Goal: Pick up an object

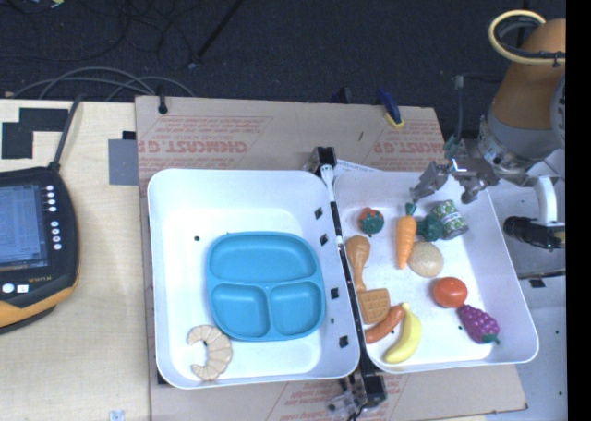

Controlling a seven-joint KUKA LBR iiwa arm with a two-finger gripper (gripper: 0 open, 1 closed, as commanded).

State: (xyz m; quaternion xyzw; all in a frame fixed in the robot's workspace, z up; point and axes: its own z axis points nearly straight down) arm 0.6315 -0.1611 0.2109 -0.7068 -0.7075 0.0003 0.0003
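Note:
My gripper (448,188) hangs over the far side of the right bin (513,318), its fingers spread open with nothing between them. Just below it lies a green and white toy vegetable (448,220). An orange carrot (406,240) lies to the left of that, and a beige round piece (426,259) sits below it. Further toys in this bin are a small red and green fruit (371,220), a drumstick (356,252), a waffle (373,304), a sausage (383,323), a banana (404,338), a tomato (449,292) and purple grapes (478,323).
The left bin (175,225) holds a blue divided plate (266,282) and a croissant (210,352) at its near left corner. A teach pendant (32,239) lies on the bench at the far left. The arm (524,96) comes in from the upper right.

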